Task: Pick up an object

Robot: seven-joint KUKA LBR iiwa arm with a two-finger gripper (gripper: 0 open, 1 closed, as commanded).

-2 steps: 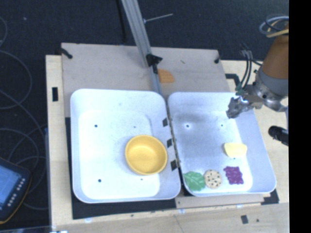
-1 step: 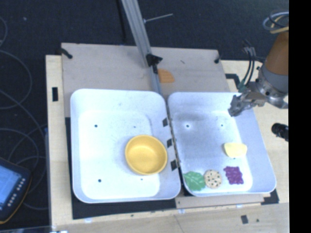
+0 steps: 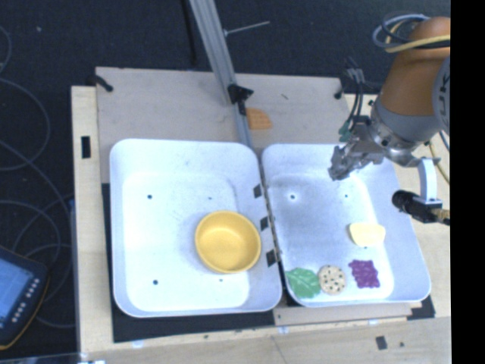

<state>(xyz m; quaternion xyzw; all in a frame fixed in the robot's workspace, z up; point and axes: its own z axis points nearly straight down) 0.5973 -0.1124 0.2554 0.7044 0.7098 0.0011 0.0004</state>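
A yellow bowl [image 3: 227,241] is being kept in the left bin [image 3: 136,173], toward its near right. In the right bin [image 3: 303,173], a green piece [image 3: 303,281], a cookie [image 3: 331,279] and a purple piece [image 3: 364,273] are being lined up along the near wall, with a pale yellow piece [image 3: 367,234] lying just beyond them. The gripper [image 3: 342,165] is being hung over the far part of the right bin, well apart from all four; whether its claw is wide or narrow cannot be told. For a clean pick, the pale yellow piece is probably best chosen, being the least crowded, and the claw should be centred above it before being lowered.
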